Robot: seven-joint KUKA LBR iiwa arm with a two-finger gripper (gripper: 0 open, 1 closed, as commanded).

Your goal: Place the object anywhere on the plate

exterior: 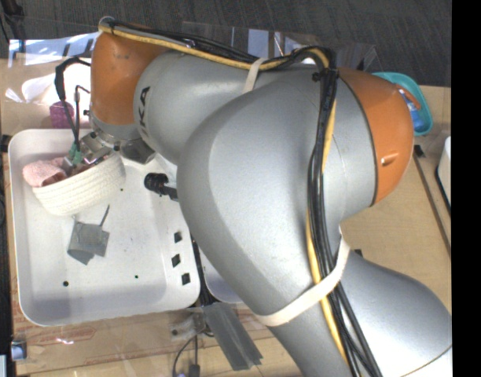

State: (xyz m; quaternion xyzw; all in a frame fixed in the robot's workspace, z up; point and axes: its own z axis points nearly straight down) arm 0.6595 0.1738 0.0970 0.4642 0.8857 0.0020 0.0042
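Pink object (41, 171) sits far left in the white bowl (79, 187) (tilted in the left bin (36, 289)); we can't tell the grip from here. Gripper (87, 151) hovers above — we'd descend slowly, centred.

Arm (303, 203) comes in from bottom right, bulky grey links covering most of the bench. Orange wrist band (115, 73) sits at the left bin's (36, 305) top edge, gripper (87, 151) pointing down into it.
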